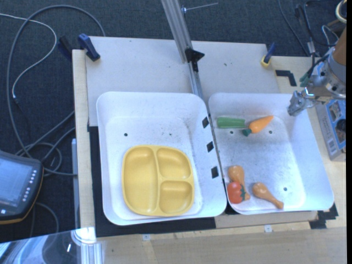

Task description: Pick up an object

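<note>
My hand [297,104] hovers at the right bin's [308,169] upper right rim; whether it is open or closed, I cannot tell. Toy carrot [259,124] lies just down-left of hand, green piece [230,122] beyond it. Tomato [235,192] and two drumsticks [267,195] well below, near front edge.

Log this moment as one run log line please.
pincer over right bin upper right rim | holding nothing | carrot, tomato untouched | yellow tray in left bin
</note>
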